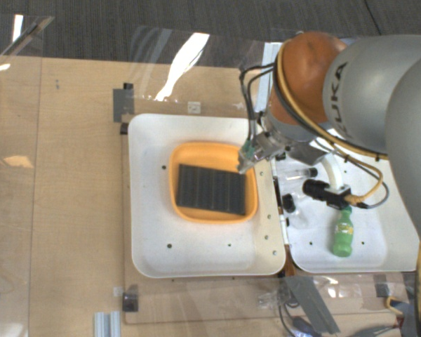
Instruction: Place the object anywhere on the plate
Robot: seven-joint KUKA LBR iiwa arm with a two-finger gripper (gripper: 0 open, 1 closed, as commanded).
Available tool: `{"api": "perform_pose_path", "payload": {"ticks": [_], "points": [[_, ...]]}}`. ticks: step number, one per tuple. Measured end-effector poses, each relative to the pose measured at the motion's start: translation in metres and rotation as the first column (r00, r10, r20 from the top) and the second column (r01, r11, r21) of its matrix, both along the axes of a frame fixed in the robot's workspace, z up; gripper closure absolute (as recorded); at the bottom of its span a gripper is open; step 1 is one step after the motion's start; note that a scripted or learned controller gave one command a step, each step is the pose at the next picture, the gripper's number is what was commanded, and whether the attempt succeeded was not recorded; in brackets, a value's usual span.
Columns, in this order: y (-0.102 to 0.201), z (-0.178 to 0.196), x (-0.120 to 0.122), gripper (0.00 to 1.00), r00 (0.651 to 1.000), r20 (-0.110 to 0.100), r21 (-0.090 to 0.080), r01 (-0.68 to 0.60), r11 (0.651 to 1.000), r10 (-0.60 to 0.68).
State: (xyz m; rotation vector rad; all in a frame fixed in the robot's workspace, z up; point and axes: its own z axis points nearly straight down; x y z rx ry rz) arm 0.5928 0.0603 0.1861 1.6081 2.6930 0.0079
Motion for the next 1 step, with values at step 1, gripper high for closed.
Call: {"api": "perform_pose_path", "payload": {"ticks": [1], "points": [[-0.0004,-0.0001,0.0,0.0,1.0,0.0,0.0,0.001,1.0,-0.001]]}}
